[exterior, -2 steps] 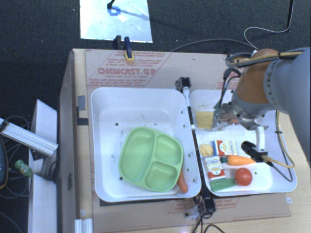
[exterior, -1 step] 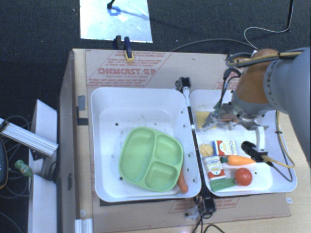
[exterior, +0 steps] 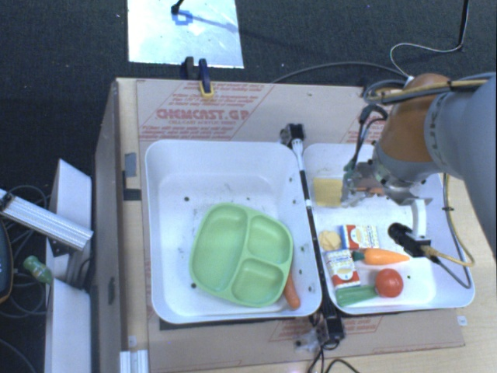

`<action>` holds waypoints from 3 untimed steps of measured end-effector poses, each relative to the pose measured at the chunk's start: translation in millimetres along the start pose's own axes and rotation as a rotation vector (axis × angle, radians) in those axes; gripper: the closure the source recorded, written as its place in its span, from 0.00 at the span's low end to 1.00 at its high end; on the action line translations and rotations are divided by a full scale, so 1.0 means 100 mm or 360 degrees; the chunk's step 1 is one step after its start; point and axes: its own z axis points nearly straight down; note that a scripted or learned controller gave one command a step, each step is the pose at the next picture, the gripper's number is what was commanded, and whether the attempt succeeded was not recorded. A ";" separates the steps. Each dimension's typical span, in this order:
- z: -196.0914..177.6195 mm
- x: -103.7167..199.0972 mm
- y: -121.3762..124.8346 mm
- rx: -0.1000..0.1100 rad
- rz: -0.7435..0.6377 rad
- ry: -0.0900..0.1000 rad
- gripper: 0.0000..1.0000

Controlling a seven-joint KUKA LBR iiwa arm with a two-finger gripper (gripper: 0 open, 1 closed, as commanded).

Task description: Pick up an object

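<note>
Seeing, nearest the camera, a glossy green toy vegetable (exterior: 356,294) and a round red toy tomato (exterior: 389,283), both lying by the front wall of the right-hand shallow white bin (exterior: 446,305). Judging the pale yellow square block (exterior: 327,191) to be the likely target: lying flat toward the back of that bin, close to the wall shared with the other bin, just beside the gripper (exterior: 359,189). Not managing to tell from this slant how far the gripper is opened; seeing nothing held in it. Working outward: finding a small red-and-white carton (exterior: 359,235) and an orange toy carrot (exterior: 384,256) scattered in front of the block, apparently tipped in loosely rather than arranged, leaving the block standing apart and easy to approach. Reaching in from the right with the grey arm (exterior: 458,130), bending steeply down, the orange band (exterior: 408,127) hanging above the bin's back part, the wrist pointing at the bin floor. Resting further off, in the left-hand white bin (exterior: 167,208) on the table (exterior: 194,115): a light green divided plastic plate (exterior: 242,253).
</note>
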 end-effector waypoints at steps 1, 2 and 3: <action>0.00 0.00 0.00 0.0001 -0.0001 0.0000 0.00; 0.22 -0.08 0.36 0.0006 -0.0003 0.0001 0.00; 0.10 -0.08 0.37 0.0001 -0.0008 0.0001 1.00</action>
